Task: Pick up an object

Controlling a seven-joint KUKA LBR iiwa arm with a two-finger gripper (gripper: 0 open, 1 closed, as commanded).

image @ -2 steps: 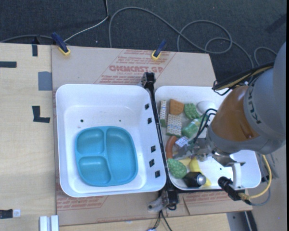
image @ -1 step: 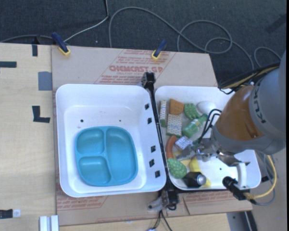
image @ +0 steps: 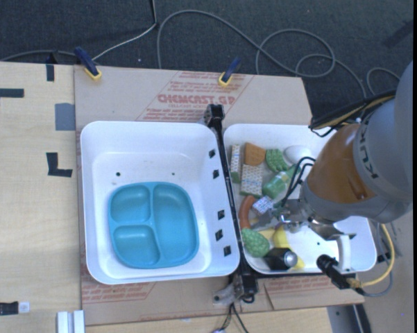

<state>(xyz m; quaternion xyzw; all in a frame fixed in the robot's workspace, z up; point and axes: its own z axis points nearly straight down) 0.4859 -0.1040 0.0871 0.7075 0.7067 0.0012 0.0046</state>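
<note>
Toys lie piled along the left wall of the right white bin [image: 364, 259]; a green knobbly soft-looking toy [image: 254, 241] sits near its front-left corner. It probably squeezes easily, best pinched across the middle. Gripper [image: 281, 217] hangs just above the pile.

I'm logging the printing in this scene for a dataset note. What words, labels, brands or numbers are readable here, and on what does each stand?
"CHEMCAST GP": red print on the brown paper-faced sheet under the two white bins, upside down in the camera view.
Smaller red print repeats along that sheet's edges: too blurred to read.
Part of a dark letter, perhaps "K", on the grey arm: cut off, not readable as a word.
A small white tag among the objects in the right bin: too small to read.
</note>
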